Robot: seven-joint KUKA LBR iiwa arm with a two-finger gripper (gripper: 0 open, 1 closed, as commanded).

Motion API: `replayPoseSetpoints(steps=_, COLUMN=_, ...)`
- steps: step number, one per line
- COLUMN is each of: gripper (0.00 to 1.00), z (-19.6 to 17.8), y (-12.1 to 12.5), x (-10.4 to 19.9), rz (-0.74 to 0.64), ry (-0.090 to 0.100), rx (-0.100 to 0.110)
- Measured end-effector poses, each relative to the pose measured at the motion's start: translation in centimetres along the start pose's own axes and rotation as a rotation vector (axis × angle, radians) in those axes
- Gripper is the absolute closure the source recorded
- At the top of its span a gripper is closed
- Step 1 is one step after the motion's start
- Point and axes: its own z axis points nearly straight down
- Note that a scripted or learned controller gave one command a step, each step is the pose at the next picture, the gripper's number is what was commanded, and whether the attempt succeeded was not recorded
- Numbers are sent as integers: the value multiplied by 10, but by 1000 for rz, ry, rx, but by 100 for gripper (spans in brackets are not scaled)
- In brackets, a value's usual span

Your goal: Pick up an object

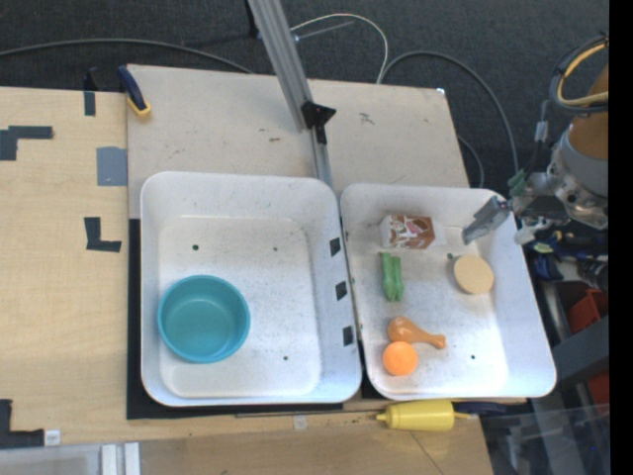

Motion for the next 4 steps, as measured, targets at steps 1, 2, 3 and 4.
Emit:
replayPoseSetpoints(steps=1, gripper=0, z=0, y=0, x=0, rz=0, ry=0, rx=0)
replayPoseSetpoints(steps=2, gripper=0, z=61, y=-3, x=-7, rz=2, ry=0, rx=6)
replayPoseSetpoints(steps=3, gripper=0, z=115, y=-12, x=-14, rz=3, ry=1, rx=6)
replayPoseSetpoints(steps=4, gripper=0, z=168, y=-23, x=-17, rz=2, ry=1, rx=6)
